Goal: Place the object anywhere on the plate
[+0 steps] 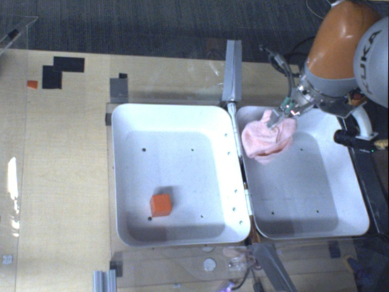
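Two shallow white bins sit side by side on the table, parted by a narrow grey divider rail (232, 78) that runs from far to near. The left bin (176, 175) has a broad bare floor; a small orange block (161, 205) rests in its near-left part, well apart from every wall except the near one, which it lies close to. The right bin (307, 181) has most of its floor bare toward the near and right sides. A crumpled pink cloth (267, 137) is in the far-left corner of the right bin, its left edge just beside the wall next to the divider. The arm comes in from the far right, its orange band (337, 32) above the bin's far-right corner. The end effector (281, 118) is at the cloth's upper right part, with the fabric bunched up around its tip; whether the fingers are shut on the fabric cannot be told. The cloth is a rumpled lump with no clear heading; its longer span runs roughly from far-right to near-left, drooping away from the end effector.
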`<control>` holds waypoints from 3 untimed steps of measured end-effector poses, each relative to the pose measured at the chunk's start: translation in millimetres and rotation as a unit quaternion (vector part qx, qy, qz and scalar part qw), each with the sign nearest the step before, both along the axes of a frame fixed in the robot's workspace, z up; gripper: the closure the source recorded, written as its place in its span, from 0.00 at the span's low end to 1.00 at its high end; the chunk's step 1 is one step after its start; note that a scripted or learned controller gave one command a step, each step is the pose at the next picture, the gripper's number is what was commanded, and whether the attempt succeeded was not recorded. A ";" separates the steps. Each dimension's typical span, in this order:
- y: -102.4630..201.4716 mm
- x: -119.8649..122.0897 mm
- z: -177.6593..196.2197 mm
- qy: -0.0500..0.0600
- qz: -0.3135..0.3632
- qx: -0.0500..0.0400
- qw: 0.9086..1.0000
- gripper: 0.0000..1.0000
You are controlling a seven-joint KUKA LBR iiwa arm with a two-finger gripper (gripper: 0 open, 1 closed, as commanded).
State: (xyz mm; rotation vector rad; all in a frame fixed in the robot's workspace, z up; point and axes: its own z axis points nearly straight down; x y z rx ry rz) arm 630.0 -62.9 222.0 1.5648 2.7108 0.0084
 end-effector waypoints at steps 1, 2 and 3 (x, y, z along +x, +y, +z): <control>1.4 2.5 3.6 0.001 0.003 0.000 1.000 1.00; 51.4 -28.8 6.6 0.001 0.203 -0.001 0.979 1.00; 94.7 -49.1 -3.2 0.001 0.395 -0.003 0.919 1.00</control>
